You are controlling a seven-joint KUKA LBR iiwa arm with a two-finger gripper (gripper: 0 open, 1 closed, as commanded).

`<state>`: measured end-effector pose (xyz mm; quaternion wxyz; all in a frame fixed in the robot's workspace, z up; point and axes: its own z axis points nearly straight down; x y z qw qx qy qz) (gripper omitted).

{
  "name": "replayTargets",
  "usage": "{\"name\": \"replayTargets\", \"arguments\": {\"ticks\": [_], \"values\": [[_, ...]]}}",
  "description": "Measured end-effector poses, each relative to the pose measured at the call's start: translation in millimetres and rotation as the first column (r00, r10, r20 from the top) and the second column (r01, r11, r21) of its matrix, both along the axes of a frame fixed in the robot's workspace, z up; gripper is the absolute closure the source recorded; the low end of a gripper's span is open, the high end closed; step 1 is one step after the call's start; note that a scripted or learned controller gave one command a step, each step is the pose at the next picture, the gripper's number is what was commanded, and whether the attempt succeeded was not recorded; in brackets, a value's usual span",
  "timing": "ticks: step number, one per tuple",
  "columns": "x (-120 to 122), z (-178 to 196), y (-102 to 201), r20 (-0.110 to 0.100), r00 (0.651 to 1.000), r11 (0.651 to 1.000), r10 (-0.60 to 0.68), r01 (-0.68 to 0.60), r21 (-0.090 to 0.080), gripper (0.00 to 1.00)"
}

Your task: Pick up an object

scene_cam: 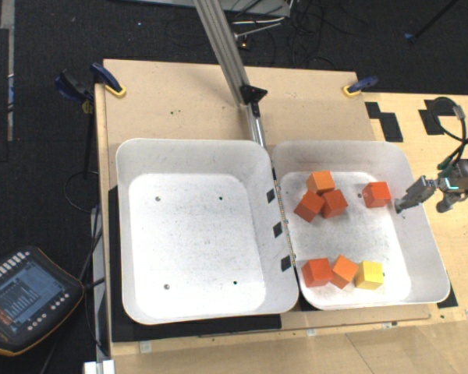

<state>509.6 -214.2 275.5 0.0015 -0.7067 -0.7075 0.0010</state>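
The claw [429, 194] is seen at the right edge of the view, over the right rim of the right bin [421, 244]. Two dark fingers are visible, set apart from each other, and nothing is seen between them; the claw is therefore read as spread and unloaded. The nearest item is a red block [377, 194], located just to the left of the claw inside the right bin. Further left, a cluster of three blocks [321, 195] is found, one orange and two red, touching each other. Near the front wall of the same bin, a red block, an orange block and a yellow block [370, 274] are placed in a row. The left bin [132, 209] is positioned beside the right bin.
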Motion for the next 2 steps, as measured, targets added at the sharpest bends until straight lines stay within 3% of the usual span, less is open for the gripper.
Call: {"name": "replayTargets", "arguments": {"ticks": [1,2], "values": [[0.7,1.7,0.2,0.004,1.000,1.000,0.000,0.000,-0.001,0.00],[-0.8,-46.3,9.6,0.000,1.000,1.000,-0.001,0.001,0.000,0.00]]}}
